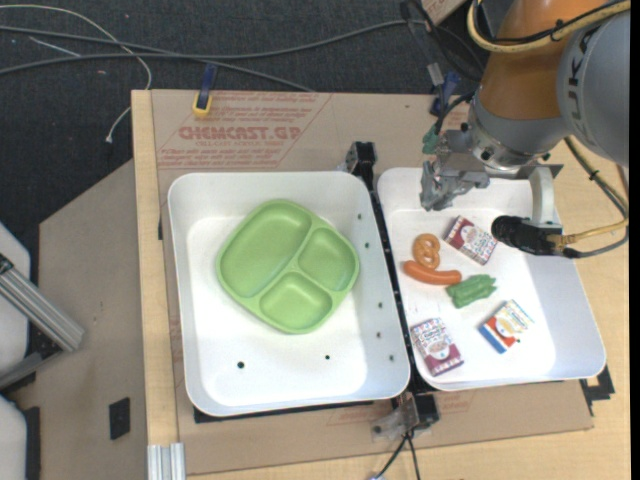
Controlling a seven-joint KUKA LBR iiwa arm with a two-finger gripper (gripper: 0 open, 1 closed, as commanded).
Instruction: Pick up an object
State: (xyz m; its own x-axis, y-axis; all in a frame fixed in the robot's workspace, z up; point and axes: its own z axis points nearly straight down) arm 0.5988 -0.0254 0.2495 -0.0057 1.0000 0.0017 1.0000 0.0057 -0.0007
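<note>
The right bin (570, 353) holds several small items: a pretzel (426, 249), an orange sausage (432, 274), a green toy (471, 290), a red-and-white packet (470, 239), a second packet (434, 344) and a blue, white and red carton (505, 326). My gripper (438, 197) hangs over the bin's back left part, just above and behind the pretzel and left of the red-and-white packet. Nothing shows between its fingers.
The left bin (200, 368) carries a green divided plate (288, 265). Black clamps sit at the bins' shared edge, at the back (361, 156) and front (412, 409). A cardboard sheet (240, 128) lies under both bins. Cables cross the dark floor behind.
</note>
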